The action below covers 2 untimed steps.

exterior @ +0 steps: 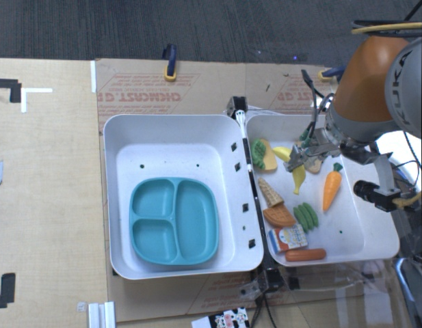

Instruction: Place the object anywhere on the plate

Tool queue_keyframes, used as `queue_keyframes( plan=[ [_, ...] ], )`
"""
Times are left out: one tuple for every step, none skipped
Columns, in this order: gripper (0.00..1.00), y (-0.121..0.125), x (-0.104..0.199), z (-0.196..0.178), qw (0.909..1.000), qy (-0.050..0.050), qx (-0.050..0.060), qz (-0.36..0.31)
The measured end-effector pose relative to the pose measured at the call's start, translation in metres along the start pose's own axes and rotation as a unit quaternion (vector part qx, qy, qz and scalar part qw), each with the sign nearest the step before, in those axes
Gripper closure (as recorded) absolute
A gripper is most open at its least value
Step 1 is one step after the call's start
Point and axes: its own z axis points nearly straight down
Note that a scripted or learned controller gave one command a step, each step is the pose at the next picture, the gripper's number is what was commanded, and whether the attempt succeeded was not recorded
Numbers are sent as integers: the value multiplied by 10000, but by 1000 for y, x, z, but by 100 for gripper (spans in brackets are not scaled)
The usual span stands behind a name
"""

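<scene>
The blue plate (pixel 175 221) sits in the left bin (pixel 122 183). Everything else is to the right of the plate, in the right bin (pixel 375 241). There the hand (pixel 303 157) is low over a yellow banana (pixel 299 175). I cannot tell if the hand is spread or pinching. An orange carrot (pixel 331 190) lies just right of the banana.

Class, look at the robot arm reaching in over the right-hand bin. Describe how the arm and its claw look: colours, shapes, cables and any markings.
The arm is bulky and rounded, with a grey shell and a broad orange band above the wrist. Part of some dark lettering shows on the grey shell at the picture's edge. Below the band, a grey wrist section leads to the claw, a small dark metal piece. Thin dark cables loop beside the wrist.
</scene>
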Motion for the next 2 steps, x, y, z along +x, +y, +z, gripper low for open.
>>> queue_keyframes(
  plan=[
    [100,-52,47,-76,9986,-3,13,519],
    [100,-47,101,-74,9971,4,21,756]
  ],
)
